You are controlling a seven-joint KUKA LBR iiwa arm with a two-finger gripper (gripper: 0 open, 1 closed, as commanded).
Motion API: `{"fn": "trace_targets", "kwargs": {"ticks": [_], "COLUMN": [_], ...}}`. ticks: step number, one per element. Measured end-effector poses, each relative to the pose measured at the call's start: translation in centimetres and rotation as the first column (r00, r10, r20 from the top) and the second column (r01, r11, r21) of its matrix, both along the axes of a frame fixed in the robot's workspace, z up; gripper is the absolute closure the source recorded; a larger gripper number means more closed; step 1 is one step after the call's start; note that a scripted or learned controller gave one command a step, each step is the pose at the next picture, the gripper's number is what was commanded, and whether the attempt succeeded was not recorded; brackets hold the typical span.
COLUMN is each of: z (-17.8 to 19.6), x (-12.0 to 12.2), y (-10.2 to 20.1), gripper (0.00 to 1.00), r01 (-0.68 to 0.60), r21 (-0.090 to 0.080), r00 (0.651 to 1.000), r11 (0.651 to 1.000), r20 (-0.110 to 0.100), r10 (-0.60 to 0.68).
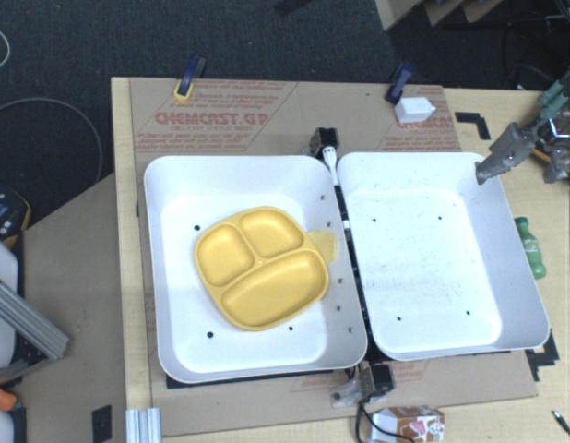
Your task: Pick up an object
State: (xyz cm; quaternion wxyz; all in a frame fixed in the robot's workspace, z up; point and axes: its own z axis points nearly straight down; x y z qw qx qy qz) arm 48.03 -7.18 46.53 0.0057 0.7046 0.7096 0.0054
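Bench (267, 118), two white bins: yellow divided plate (260, 266) in left bin (165, 247); pincer (495, 166) over right bin (488, 275) corner, state unclear.

A yellow plate (260, 268) with three compartments lies flat and face up in the left bin (165, 247), near its middle and turned at a slant. A small tab, perhaps a handle, sticks out toward the bin's right wall.
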Motion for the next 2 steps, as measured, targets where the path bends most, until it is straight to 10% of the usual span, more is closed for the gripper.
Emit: {"fn": "trace_targets", "kwargs": {"ticks": [1,2], "z": [7.45,8.1], "x": [-0.05,-0.02], "y": [8.87,8.38], "gripper": [0.0,1.0], "r01": [-0.004,0.006], "r21": [0.003,0.0], "r00": [1.0,1.0], "r11": [1.0,1.0], "r20": [-0.004,-0.01], "r10": [0.004,-0.006]}}
